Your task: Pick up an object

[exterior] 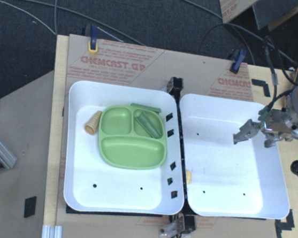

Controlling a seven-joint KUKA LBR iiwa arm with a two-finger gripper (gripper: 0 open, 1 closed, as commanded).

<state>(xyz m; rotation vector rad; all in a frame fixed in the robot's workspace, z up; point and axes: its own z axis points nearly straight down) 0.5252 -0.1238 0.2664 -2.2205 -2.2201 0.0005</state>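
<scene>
A green divided plate (132, 139) lies in the left bin (76, 185), with a green stick-like piece (149, 124) in its upper right compartment and a tan cone (92, 122) touching its left rim. On the desk (69, 68), the right bin (246, 206) sits beside it. The claw (249, 132) hovers over the right bin's upper right area, gripping nothing; how far apart its tips stand I cannot tell.
</scene>
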